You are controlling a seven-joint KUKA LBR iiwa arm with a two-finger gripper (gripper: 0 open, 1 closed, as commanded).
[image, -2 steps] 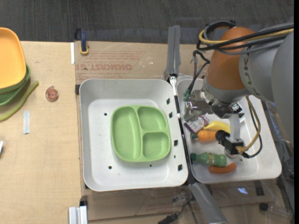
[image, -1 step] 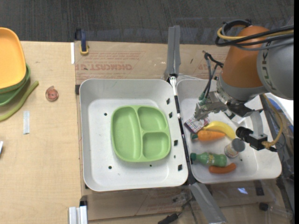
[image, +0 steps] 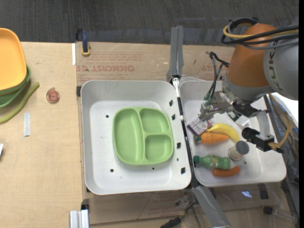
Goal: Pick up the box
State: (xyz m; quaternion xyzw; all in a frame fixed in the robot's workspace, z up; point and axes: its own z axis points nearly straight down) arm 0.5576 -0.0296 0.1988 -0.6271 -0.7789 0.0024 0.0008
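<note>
A grey arm's two-finger gripper [image: 207,113] hangs low in the right white bin [image: 266,172], just above a small purple-and-white box [image: 199,125] lying beside a yellow banana [image: 227,130] and orange carrot [image: 213,137]. Whether its jaws are parted cannot be told.

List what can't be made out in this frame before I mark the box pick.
- Gripper: camera view, too small and cluttered with cables to read its state.
- Box: partly covered by the gripper; print too small to read.
- Right bin: far side hidden under the arm.
</note>
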